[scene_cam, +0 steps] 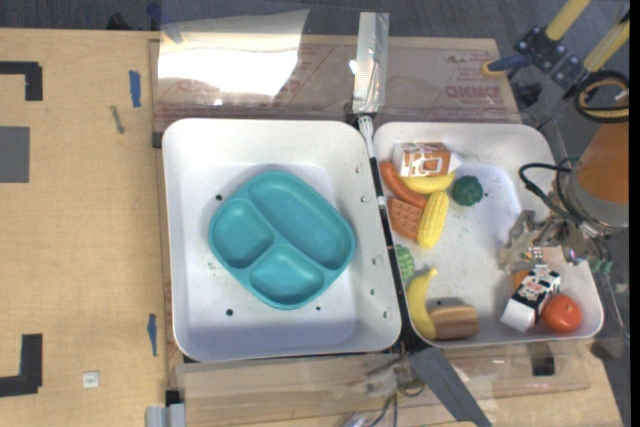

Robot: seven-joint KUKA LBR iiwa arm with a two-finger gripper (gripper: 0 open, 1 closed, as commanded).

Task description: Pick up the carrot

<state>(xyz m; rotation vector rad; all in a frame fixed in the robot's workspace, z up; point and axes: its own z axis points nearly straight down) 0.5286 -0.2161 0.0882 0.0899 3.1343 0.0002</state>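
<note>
The carrot (405,217) is lying pressed against the corn (433,218), on the corn's left. The gripper (540,241) is hovering well right of the corn; released or clenched, I cannot tell. Crowding risks it grabbing the corn instead.

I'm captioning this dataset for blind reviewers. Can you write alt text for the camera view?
A grey arm's two-finger gripper hangs over the right white bin, away from the orange toy carrot lying among toy foods by its left wall. The left white bin holds a teal divided plate.
</note>
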